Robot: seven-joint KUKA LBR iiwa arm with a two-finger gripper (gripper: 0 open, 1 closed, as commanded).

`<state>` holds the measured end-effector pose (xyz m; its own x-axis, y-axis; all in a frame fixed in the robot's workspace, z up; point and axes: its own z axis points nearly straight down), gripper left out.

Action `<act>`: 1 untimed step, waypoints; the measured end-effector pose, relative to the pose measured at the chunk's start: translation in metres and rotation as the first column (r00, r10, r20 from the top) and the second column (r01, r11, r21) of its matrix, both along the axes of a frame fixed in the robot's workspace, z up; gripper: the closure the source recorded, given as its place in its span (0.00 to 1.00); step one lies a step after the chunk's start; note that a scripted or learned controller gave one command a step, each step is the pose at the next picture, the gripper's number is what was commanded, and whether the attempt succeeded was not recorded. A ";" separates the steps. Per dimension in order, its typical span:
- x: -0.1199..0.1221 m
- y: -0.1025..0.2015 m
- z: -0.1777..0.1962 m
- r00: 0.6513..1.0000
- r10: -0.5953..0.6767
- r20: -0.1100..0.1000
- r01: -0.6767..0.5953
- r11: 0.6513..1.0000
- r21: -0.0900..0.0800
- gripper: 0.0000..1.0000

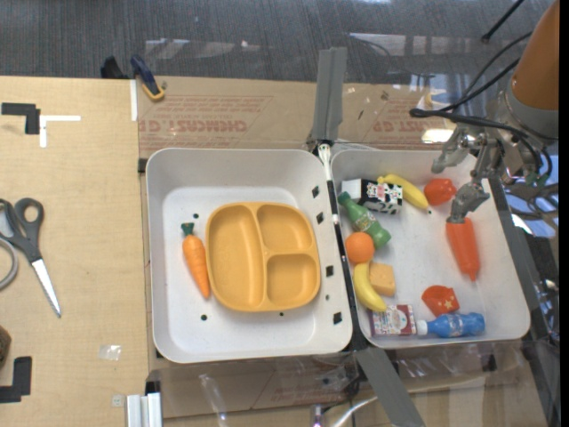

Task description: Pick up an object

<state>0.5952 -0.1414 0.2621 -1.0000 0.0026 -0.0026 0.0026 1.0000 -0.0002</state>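
Pale wooden bench [71, 238] below dark, perhaps carpeted, floor [267, 16].

The arm [540, 60] is a chunky rounded thing with a big orange section up top and grey metal under it. Black cables loop off it toward the top right. The gripper [462, 181] is bare silvery metal, with 2 skinny grey fingers [468, 198] and little linkage bits.

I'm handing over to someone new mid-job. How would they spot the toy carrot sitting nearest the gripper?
Look in the right white bin, toward its far right side, just below the two-finger gripper. There lies a long orange-red plastic carrot, pointing toward the near edge. The small orange carrot with a green top lies in the left white bin beside the yellow divided plate; this one is bigger and redder.
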 end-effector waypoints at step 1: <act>-0.035 -0.022 -0.169 0.897 0.442 0.001 -0.442 0.897 -0.002 0.00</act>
<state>0.5597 -0.1636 0.0928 -0.8984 -0.4393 -0.0032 -0.4393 0.8984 -0.0019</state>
